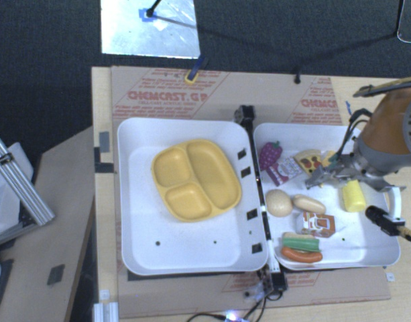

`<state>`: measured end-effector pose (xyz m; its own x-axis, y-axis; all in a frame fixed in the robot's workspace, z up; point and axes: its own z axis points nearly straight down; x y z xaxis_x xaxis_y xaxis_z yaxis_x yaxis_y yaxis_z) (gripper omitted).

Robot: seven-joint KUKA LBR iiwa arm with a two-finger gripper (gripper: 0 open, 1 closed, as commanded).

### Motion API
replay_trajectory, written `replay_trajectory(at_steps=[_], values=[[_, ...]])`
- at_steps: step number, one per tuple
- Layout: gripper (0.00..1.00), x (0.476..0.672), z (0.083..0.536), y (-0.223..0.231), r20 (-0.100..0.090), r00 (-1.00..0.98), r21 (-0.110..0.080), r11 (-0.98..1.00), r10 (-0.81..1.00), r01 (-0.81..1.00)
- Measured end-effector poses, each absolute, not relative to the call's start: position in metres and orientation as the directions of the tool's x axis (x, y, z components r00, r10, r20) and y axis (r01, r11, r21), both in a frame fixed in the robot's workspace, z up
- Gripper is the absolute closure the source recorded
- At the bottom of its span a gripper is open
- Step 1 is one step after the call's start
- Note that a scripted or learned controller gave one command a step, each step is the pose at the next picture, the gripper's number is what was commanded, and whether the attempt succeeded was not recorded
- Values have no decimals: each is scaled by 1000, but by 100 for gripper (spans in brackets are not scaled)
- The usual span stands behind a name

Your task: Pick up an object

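Camera view, right side of frame: grey two-finger gripper (324,175) low over the right-hand shallow white bin (386,250), fingertips pointing toward frame left; whether spread or pressed together, cannot tell, and nothing seen between them. Just left of the tips, a small yellow packet with dark print (308,159), and beside that a purple toy bunch of grapes (271,155) with a pinkish flat piece under it. Just right of the gripper and below the wrist, a yellow block-shaped toy (353,195). Lower in the same bin, a beige egg-shaped toy (279,202) touching a tan bread-roll-shaped toy (308,203); below these a small white and orange carton (318,225), then a green and orange toy hot dog on a white dish (301,247) at the bin's lower left corner. Behind the gripper, grey arm with orange band (389,123) coming in from the right edge, black cabling looped alongside. Left of centre, the left-hand shallow white bin (145,247) holding a yellow three-compartment plastic tray (195,178), tilted at an angle. Under both bins, a brown cardboard sheet with red print (168,92) on the pale bench. Upper left, a shiny square metal plate (150,19) on dark carpet.
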<state>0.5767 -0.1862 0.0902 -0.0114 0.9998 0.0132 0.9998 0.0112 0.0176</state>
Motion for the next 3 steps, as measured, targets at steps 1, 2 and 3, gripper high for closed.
replay_trajectory(at_steps=[1, 2, 3], values=[[100, 573, 98, -190, 4, -10, 11, 10, 1000, 1000], [100, 571, 146, -199, -3, -3, 6, 3, 1000, 1000], [100, 575, 191, -203, -3, -4, 7, 4, 1000, 1000]])
